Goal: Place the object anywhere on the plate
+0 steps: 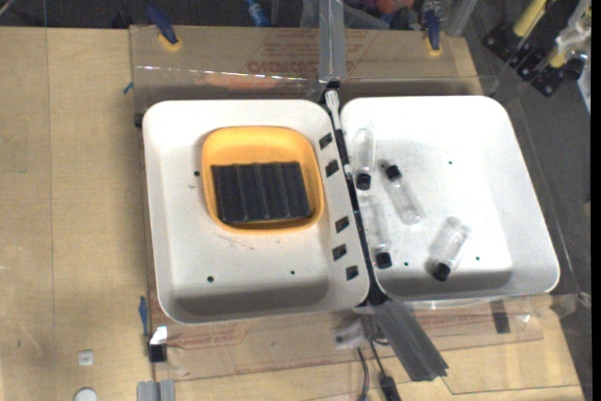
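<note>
Insp. note for you, operator. Left bin (178, 282): orange plate (218, 146) sits approx. centre. A black ribbed block (261, 192) lies flat on the plate, inside its rim and nearer the front edge. Right bin (488, 146): several clear vials w/ black caps, one (447, 248) lying tilted near the front and the rest closer to the divider. Tool state: you cannot tell.

An orange plate (261, 142) bearing a black ribbed slab (260, 192) is lying flat in the left bin; four clear, black-capped vials (447, 248) are lying scattered at its 3 o'clock.
</note>
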{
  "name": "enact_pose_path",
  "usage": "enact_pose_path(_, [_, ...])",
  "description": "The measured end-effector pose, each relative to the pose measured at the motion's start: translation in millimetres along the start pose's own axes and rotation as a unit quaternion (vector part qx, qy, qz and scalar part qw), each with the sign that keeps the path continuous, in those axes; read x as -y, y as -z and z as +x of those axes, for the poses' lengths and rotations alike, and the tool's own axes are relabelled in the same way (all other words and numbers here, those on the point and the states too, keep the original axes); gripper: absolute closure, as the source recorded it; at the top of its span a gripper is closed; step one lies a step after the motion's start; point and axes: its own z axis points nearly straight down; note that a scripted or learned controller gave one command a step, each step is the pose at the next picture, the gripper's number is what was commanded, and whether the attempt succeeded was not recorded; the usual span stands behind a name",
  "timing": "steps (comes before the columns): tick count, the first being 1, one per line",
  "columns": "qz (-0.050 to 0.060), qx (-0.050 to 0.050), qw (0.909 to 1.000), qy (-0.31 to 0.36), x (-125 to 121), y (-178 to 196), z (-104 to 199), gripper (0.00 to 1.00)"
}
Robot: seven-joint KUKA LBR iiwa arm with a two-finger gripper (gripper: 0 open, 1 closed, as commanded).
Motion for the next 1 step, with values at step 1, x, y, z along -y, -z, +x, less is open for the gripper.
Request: enact_pose_path(1, [-0.001,0.0,0.9823,0.187,0.1,-0.5,0.4,1.0])
